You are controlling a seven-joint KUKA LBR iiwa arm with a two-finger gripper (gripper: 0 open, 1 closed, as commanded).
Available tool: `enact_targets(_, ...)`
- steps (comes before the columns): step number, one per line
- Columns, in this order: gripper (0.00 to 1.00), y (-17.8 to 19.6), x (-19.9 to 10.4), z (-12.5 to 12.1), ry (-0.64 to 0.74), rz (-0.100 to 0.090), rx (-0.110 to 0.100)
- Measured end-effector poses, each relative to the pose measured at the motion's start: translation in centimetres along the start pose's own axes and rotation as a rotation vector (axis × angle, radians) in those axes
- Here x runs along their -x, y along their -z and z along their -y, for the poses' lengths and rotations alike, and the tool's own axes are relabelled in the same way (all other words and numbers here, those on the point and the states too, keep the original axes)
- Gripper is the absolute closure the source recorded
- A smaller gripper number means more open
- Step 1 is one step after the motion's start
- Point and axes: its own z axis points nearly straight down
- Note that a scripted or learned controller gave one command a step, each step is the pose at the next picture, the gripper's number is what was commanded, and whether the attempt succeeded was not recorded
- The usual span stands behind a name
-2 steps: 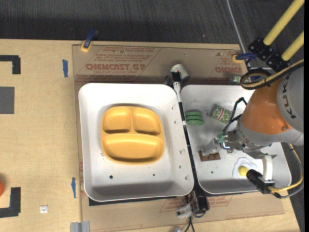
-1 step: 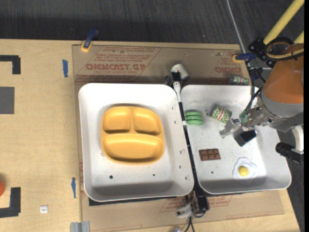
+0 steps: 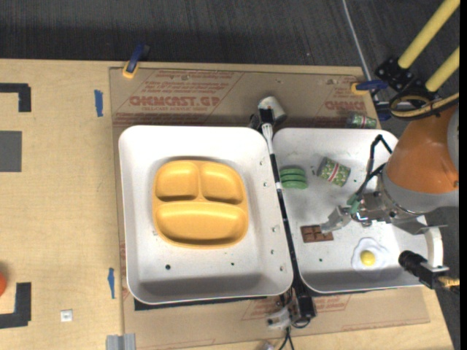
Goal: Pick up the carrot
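Camera view: the two-finger end effector [image 3: 341, 219] of the grey-and-orange arm hangs low in the right shallow white bin [image 3: 321, 141], just beside a brown chocolate bar [image 3: 314, 233]. Whether it is clenched or released cannot be told. Nothing is seen lifted, so the pick is judged undone. An orange object [image 3: 2, 284], cut off at the tabletop's left edge, may be the carrot. "CHEMCAST GP" is printed on the brown cardboard sheet [image 3: 175, 86].

White bins [image 3: 139, 217] seen as smooth, glossy plastic. Yellow tray [image 3: 199, 202] moulded, glossy plastic. Cardboard sheet [image 3: 182, 90] matt, printed. Counter [image 3: 51, 195] matt, wood-like.
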Motion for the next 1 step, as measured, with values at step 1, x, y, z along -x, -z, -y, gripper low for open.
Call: enact_targets(1, 0.0, 3.94, -6.45, -4.46, 0.037, 0.001, 0.002)
